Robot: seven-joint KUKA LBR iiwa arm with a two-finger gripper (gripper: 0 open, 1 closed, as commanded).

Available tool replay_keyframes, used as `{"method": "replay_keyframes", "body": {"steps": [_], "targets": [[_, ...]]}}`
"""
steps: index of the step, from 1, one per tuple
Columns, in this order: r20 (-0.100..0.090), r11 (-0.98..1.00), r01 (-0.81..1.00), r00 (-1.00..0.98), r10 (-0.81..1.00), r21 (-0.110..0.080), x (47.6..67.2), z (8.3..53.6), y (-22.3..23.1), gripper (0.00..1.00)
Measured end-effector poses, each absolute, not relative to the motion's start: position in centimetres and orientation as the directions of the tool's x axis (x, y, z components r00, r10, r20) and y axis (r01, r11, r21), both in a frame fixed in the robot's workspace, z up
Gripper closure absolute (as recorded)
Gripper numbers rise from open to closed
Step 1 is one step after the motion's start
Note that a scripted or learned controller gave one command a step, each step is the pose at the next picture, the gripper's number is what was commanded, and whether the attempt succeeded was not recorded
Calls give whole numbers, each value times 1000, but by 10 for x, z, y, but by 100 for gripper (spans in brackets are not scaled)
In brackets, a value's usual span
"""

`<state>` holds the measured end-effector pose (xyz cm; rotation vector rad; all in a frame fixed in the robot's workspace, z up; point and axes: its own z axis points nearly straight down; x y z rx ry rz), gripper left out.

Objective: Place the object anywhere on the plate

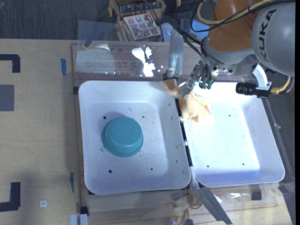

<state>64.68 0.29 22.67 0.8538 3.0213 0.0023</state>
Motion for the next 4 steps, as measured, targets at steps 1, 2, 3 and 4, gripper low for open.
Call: {"method": "replay_keyframes", "body": {"steps": [1, 2, 3, 4], "targets": [[-3, 988, 153, -988, 153, 2, 630, 235, 57, 100], [-3, 1000, 3, -1000, 3, 1, 611, 224, 100, 100], [-2, 1000, 0, -1000, 0, 2, 597, 226, 150, 100], [-3, 1000, 0, -1000, 0, 2, 597, 226, 150, 0]]}}
